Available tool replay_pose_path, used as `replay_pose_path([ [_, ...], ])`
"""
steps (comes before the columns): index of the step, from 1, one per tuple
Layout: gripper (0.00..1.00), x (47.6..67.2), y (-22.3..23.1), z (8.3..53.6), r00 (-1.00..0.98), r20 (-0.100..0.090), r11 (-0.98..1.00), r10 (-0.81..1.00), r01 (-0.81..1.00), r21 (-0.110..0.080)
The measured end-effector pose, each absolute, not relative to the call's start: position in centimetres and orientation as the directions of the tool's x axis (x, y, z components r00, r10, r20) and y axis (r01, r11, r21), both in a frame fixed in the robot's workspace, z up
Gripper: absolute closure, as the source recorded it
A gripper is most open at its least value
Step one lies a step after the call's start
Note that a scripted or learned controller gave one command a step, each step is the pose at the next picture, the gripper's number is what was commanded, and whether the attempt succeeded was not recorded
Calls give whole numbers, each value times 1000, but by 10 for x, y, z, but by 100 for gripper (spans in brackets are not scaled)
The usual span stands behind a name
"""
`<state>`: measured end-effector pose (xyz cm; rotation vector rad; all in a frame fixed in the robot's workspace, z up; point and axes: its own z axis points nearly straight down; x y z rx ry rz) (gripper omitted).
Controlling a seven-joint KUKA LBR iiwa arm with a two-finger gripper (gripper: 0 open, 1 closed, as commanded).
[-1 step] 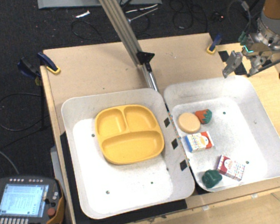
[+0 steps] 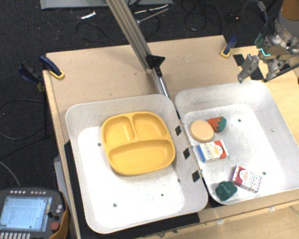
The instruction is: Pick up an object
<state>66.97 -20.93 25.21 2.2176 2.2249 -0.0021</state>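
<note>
Landmark: the right bin (image 2: 267, 126), a shallow white tray with a raised rim; every place below is told from it.
Gripper (image 2: 261, 69): it hangs just beyond the bin's far right corner, outside the rim, with nothing between its fingers. The two fingers stand spread apart, one toward the bin's far edge, one out to the right.
Why there: parked off the rim, it leaves the whole bin floor open to the camera, which I judge to be a waiting pose ahead of a pick.
Things to pick: all five lie in the bin's left half. A tan round disc (image 2: 201, 130) touches a red and green toy (image 2: 217, 124) near the middle of the left side.
Below them: a small white box (image 2: 212, 151) lies flat, just apart from the disc.
Near corner: a red and white carton (image 2: 246, 179) lies tilted beside a dark green lump (image 2: 225, 190), which sits against the near rim.
Open room: the bin's right half is bare, so a descent from that side looks free.
Tight spots: the lump against the rim and the touching pair leave little finger room.
Easiest target, I judge: the white box, standing clear of its neighbours.
Left of the bin: a second white bin (image 2: 96, 207) carries a yellow divided plate (image 2: 138, 143).
</note>
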Motion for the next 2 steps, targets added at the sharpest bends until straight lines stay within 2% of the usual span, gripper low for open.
replay_pose_path([
  [2, 0, 660, -208, 141, -1, 1, 1, 1000, 1000, -6],
])
